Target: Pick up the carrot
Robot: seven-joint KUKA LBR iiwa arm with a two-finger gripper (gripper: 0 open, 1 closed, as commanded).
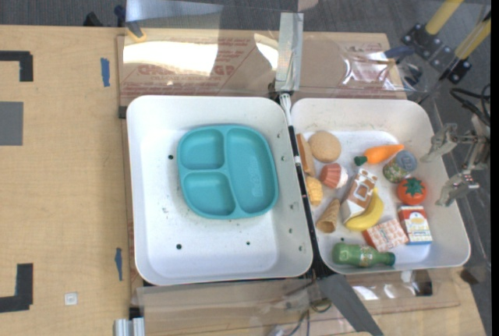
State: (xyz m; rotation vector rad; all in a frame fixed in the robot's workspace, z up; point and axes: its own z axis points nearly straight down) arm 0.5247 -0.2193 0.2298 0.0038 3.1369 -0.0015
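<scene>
The carrot (382, 154) is a small orange toy with a green stem end pointing left. It lies flat in the upper middle of the right bin (444, 249). A round tan bun (323, 146) sits to its left and a grey-blue round item (403, 164) touches its right side. Nothing is over or around the carrot.
Several toy foods crowd the right bin: a tomato (411, 189), banana (366, 213), green bottle (361, 254), cone (329, 213), juice box (419, 225) and a pink cup (334, 175). The left bin (148, 233) holds a teal divided plate (228, 171). Metal clamps (456, 163) stand at the right rim.
</scene>
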